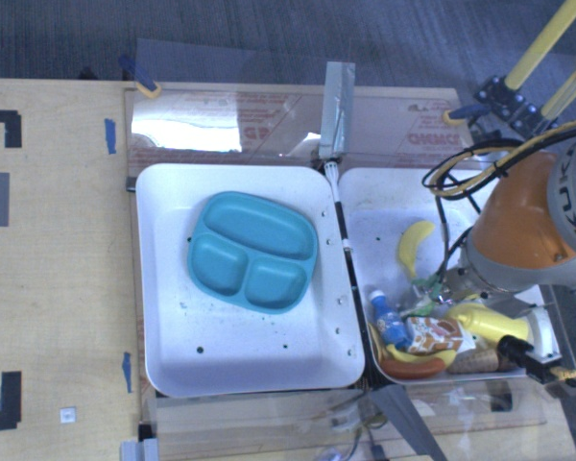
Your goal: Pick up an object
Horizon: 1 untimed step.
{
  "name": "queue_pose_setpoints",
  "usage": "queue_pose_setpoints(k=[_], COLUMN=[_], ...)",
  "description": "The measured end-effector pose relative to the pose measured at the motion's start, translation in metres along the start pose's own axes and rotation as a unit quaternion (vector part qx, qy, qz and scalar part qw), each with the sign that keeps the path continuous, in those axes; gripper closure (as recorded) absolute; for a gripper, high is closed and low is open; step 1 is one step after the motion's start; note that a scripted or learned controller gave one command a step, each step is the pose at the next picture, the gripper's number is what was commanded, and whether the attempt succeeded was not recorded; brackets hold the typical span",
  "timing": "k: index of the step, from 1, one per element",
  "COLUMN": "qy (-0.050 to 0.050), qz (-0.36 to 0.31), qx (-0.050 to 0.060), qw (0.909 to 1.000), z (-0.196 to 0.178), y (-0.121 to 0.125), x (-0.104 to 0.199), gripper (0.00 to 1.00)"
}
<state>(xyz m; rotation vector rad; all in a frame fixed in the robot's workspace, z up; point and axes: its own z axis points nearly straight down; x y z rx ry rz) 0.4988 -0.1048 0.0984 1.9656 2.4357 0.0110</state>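
The right bin (370, 214) holds a pile of small objects along its near side. A yellow banana-like piece (415, 243) lies near the middle. A small blue bottle (388, 323), a printed snack packet (432, 334), a yellow bottle (497, 324), a curved red and yellow piece (415, 366) and a brown piece (474, 361) crowd the front. My gripper (440, 294) reaches down under the orange wrist band (523, 217), right above the packet and beside the banana piece. The wrist hides its tip.
The left bin (163, 257) carries a blue divided plate (252, 251). A raised divider (344, 248) separates the two bins. Cables (461, 173) loop above the arm, and a yellow frame (549, 29) stands at the back right. A wooden bench top (53, 257) lies to the left.
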Motion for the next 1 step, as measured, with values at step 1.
queue_pose_setpoints(k=[1], qy=[0.003], qz=[0.055], qx=[0.002], qw=[0.9985], z=[-0.1059], y=[0.0492], x=[0.0575], gripper=[1.0])
